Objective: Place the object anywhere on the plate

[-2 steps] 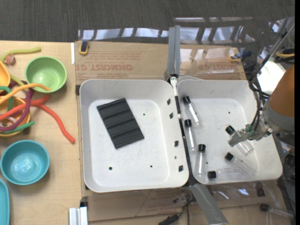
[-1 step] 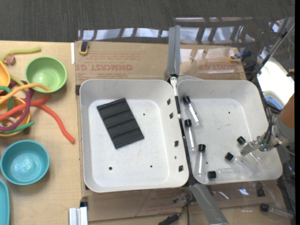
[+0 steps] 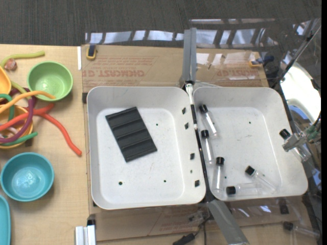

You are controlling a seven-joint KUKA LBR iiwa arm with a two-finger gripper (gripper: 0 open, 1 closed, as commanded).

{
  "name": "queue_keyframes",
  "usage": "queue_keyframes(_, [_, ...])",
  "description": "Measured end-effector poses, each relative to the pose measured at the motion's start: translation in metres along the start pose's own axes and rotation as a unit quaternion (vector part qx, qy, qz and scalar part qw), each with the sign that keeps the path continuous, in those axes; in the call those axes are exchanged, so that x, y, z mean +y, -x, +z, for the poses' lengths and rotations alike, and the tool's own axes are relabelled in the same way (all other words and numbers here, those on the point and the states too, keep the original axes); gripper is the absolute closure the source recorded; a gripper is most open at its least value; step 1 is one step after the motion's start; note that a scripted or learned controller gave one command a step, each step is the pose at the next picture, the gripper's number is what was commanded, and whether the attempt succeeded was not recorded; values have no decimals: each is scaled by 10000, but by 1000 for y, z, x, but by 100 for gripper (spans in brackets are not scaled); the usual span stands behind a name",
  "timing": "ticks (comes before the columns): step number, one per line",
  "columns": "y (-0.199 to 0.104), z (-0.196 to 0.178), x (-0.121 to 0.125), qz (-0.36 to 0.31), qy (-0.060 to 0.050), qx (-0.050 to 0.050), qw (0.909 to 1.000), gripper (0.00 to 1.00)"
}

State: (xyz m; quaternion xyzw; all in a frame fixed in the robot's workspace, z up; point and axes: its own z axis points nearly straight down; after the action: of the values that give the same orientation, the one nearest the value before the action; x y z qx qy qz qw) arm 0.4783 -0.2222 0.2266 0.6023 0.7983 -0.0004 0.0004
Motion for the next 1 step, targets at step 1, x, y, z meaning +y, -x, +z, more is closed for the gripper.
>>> queue_keyframes(1, [-29, 23, 145, -10, -2, 3, 10000, 100])
